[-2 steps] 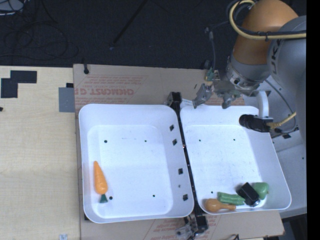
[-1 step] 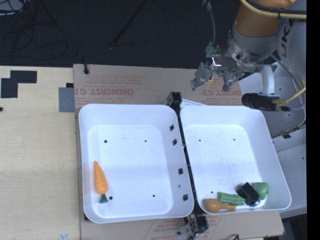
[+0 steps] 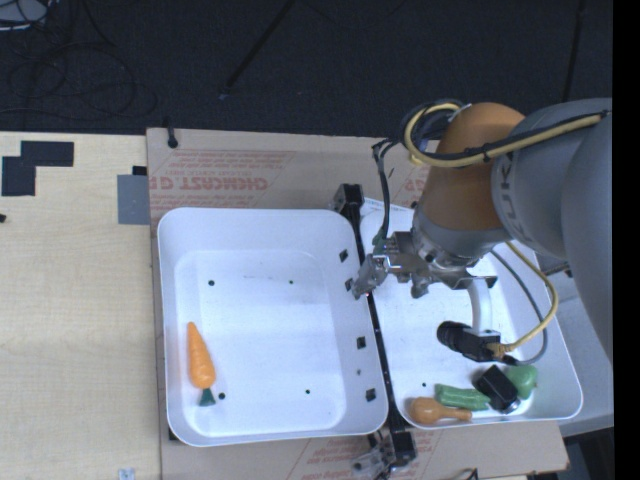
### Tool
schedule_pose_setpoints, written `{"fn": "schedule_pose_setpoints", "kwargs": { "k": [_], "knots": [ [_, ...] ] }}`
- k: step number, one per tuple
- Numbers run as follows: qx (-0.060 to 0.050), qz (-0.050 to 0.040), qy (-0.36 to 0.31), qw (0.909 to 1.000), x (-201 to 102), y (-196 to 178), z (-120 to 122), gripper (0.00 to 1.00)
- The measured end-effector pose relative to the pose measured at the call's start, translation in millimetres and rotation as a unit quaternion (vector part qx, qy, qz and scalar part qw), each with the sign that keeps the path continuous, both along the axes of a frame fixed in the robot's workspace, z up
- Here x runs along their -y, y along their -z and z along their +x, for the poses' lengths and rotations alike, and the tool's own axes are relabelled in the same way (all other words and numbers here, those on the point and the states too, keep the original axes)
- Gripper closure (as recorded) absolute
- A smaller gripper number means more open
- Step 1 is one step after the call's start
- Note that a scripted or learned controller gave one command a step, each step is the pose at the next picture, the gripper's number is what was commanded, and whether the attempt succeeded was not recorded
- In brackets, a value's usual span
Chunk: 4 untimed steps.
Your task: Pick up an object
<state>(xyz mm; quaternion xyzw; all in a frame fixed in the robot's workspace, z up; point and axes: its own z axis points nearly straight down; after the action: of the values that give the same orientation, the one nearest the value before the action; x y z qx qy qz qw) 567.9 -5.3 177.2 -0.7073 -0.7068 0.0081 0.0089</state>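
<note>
One carrot (image 3: 200,359) well left of gripper (image 3: 385,266)

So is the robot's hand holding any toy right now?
It cannot be told: the hand sits over the right bin, and the orange carrot lies untouched in the left bin.

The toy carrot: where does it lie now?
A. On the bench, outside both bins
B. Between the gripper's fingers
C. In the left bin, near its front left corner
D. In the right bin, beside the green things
C: the toy carrot lies alone on the floor of the left bin, near its front left corner, far from the gripper.
</note>
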Motion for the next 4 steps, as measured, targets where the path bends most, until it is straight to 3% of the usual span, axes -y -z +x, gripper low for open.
{"fn": "schedule_pose_setpoints", "kwargs": {
  "k": [1, 2, 3, 4],
  "knots": [
    [0.013, -0.0005, -0.001, 0.9999, -18.8, -10.2, 78.6, 0.0],
    [0.019, -0.0015, 0.0, 0.9998, 9.8, -154.4, 77.9, 0.0],
    [0.004, -0.001, 0.002, 1.0, 58.4, -0.2, 72.3, 0.0],
    [0.019, -0.0035, 0.002, 0.9998, 113.4, -153.2, 77.4, 0.0]
  ]
}}
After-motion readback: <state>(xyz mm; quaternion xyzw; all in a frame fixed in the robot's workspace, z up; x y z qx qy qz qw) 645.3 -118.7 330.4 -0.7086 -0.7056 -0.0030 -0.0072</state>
